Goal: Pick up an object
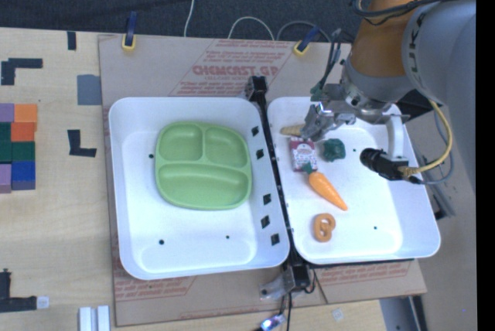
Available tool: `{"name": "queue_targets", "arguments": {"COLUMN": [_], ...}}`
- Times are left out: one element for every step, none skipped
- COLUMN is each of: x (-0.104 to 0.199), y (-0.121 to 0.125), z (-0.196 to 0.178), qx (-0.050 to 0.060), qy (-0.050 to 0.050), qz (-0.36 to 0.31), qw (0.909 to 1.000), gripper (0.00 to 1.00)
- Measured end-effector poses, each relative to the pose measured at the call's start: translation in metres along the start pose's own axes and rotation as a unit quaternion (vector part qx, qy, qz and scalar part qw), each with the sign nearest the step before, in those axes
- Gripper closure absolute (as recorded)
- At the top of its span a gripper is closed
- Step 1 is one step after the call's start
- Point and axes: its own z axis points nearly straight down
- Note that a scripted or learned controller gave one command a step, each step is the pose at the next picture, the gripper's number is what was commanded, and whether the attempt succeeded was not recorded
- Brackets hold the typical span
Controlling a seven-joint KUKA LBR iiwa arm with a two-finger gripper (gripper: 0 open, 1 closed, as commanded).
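The right bin (402,237) holds a red and white packet (304,156), a dark green piece like broccoli (334,149), an orange carrot (327,190) and a small brown pretzel (324,227). A tan, stick-like item (291,131) lies near the bin's back left corner. My gripper (315,128) hangs over the back left part of this bin, just above the packet and beside the green piece. Nothing shows between its fingers, and whether they stand open or shut is unclear from this angle.
The left bin (131,167) carries a green divided plate (204,165). A black divider with clips (267,167) runs between the bins. Coloured blocks (17,148) sit at the far left of the bench. Cables (433,159) loop from the arm's wrist over the right bin's edge.
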Motion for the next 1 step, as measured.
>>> {"name": "queue_targets", "arguments": {"x": [0.0596], "y": [-0.0071], "z": [0.0052], "qx": [0.001], "qy": [0.0], "qz": [-0.001], "qw": [1.0], "gripper": [1.0]}}
